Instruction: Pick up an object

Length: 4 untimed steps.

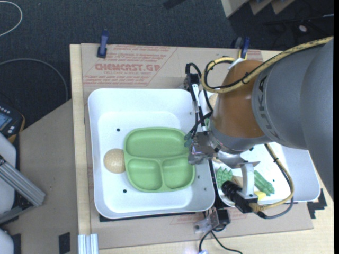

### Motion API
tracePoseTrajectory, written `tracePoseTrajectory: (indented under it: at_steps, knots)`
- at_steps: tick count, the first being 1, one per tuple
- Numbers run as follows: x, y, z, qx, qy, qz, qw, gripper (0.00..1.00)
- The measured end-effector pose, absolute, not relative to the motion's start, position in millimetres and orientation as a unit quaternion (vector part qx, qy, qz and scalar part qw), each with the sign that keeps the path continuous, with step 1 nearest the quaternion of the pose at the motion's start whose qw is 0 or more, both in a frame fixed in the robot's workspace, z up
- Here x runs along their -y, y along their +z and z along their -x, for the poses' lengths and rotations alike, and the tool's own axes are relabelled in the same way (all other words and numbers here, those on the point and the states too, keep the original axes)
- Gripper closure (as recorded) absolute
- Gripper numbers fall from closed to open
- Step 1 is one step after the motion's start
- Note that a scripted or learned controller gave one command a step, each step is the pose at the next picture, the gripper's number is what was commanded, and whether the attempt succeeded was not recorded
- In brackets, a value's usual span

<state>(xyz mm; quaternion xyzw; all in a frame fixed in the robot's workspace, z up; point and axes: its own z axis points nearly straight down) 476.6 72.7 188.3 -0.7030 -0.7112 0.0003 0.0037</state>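
A green divided plate point(159, 159) with three compartments lies in the left bin point(106, 110). A round tan ball point(114, 161) rests against the plate's left edge. The arm's wrist hangs over the wall between the two bins, and my gripper point(194, 148) is at the plate's right rim, low in the left bin. The wrist and cables hide most of the gripper. In the right bin point(302, 189) a green ridged object point(263, 182) and a bit of yellow lie partly under the arm.
The bulky grey and orange arm point(265, 105) covers most of the right bin. Cables point(222, 67) loop above the wrist. Both bins sit on a cardboard sheet point(127, 62) held by blue clips. Grey gear stands at the far left.
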Motion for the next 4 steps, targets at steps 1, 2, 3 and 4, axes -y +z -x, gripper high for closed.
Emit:
tracePoseTrajectory:
  at_steps: [1, 2, 3, 4]
  knots:
    - [-67, 323, -481.2, 0.708, -0.0069, 0.706, -0.005, 1.00]
    - [-70, 487, -480.4, 0.708, -0.0090, 0.706, -0.006, 1.00]
    - [-50, 349, -520.2, 0.706, 0.0058, 0.708, 0.003, 1.00]
    - [-22, 395, -484.4, 0.706, -0.0019, 0.708, -0.002, 1.00]
